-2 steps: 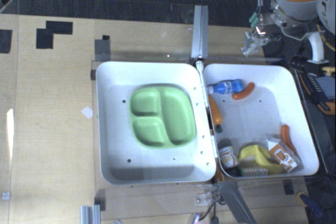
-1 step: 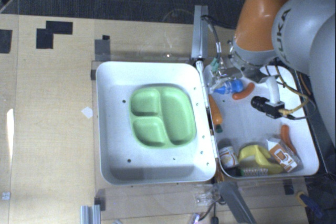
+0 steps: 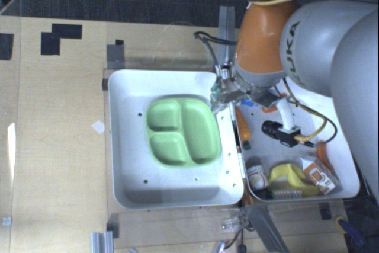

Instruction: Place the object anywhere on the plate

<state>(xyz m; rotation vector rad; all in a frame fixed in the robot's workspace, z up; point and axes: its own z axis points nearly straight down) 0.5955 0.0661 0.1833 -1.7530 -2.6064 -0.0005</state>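
A light green plate (image 3: pixel 182 130) with three compartments lies in the left white bin (image 3: pixel 127 175). My gripper (image 3: pixel 220 93) hangs over the rim between the two bins, just off the plate's upper right corner, with the grey arm and its orange band (image 3: pixel 263 38) above it. An orange stick-like object (image 3: pixel 241 125) lies in the right bin (image 3: pixel 349 178) just below and right of the gripper. Nothing rests on the plate.
Along the near edge of the right bin lie a small can (image 3: pixel 256 176), a yellow object (image 3: pixel 288 177) and an orange-and-white box (image 3: pixel 320 176). A black plug on a yellow cable (image 3: pixel 280 132) hangs from the arm over that bin. Wooden bench surrounds both bins.
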